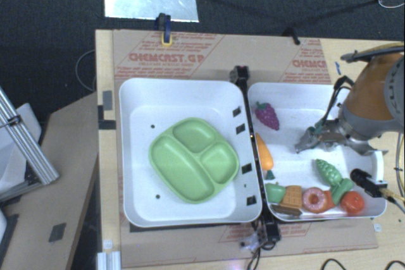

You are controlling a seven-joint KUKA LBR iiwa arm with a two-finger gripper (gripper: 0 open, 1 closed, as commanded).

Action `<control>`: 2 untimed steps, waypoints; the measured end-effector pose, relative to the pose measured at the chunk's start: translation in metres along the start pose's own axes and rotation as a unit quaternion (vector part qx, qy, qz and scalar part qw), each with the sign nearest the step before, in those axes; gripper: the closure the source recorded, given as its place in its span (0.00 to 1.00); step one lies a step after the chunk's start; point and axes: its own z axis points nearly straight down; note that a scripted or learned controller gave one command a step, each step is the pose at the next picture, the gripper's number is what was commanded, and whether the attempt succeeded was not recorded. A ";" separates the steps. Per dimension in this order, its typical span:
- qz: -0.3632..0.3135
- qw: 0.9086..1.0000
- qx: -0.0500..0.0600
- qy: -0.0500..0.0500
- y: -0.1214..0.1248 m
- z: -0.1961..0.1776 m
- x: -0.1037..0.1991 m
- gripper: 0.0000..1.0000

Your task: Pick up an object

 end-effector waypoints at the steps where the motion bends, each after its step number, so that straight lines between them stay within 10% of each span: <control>1: 0.000 1.000 -0.001 0.000 0.001 -0.012 0.000 1.00; 2: -0.001 1.000 -0.003 -0.001 0.003 -0.076 0.000 1.00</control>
